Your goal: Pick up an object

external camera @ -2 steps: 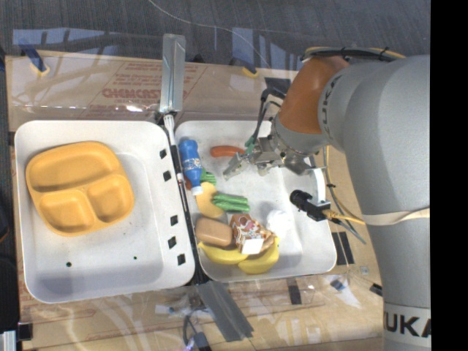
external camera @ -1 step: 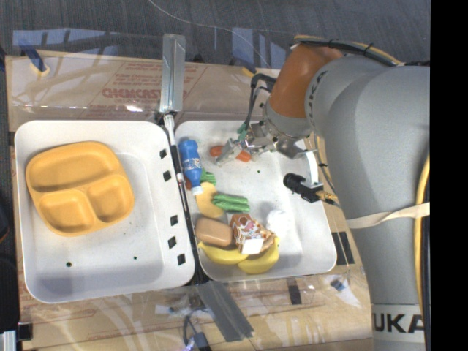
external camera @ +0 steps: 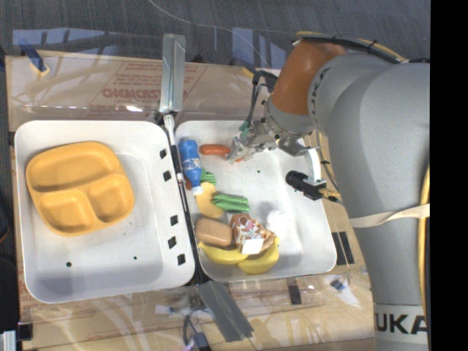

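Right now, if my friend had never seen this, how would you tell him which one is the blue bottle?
Find the right bin of the two white ones. Look along its left wall near the top, where the bottle lies lengthwise beside the divider. It is the one blue thing there, with a white label, left of the little sausage and above the green beans.

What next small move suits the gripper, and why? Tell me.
Probably a short drop toward the sausage. The gripper sits right beside its end near the right bin's far wall, and nothing shows between its tips, so the pick isn't made yet.
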{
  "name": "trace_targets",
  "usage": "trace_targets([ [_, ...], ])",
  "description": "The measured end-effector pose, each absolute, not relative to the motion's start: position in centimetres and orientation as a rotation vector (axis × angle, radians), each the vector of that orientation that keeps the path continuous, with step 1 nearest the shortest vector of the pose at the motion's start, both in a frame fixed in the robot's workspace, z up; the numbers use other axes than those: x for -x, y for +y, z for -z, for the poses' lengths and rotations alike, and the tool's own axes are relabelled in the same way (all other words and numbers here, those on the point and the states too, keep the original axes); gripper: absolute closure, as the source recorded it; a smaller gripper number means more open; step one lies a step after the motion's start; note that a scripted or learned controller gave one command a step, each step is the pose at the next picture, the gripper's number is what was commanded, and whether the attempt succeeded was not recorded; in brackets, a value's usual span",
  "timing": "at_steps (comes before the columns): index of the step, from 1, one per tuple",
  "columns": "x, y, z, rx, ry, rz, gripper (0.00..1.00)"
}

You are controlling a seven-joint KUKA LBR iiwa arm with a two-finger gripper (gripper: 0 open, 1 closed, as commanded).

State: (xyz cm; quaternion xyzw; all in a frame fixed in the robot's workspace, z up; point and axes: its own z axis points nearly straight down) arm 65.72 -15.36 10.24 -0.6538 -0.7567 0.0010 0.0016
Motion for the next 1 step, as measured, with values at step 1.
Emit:
trace_targets([
  [1, -65.92, -5.9, -19.74, 2.123, -2.322, 0.007, 1.0],
])
